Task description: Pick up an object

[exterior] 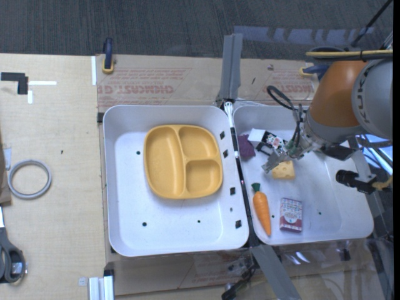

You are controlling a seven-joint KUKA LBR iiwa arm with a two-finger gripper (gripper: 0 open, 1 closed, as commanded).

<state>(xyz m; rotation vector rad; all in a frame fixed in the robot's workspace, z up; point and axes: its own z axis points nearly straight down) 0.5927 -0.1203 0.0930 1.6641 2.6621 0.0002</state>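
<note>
Wooden bench point(50, 130) under dark carpet, bearing two white bins side by side. Left bin point(125, 230): a yellow divided plate point(183, 161). Right bin point(340, 220): grey arm point(350, 102) with orange band reaching in, gripper point(280, 161) down just beside a yellow cheese wedge point(284, 170); finger state impossible to tell. Nearby, a carrot point(262, 212) along the inner wall, a small red box point(291, 215) beside it, a purple item point(245, 148), a black-and-white packet point(267, 140).

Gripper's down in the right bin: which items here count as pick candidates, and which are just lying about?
Pick candidates, right bin: cheese wedge beside the gripper, carrot, small red box, purple item, black-and-white card.

Lying about: yellow divided plate in left bin, tape roll, scissors.
</note>
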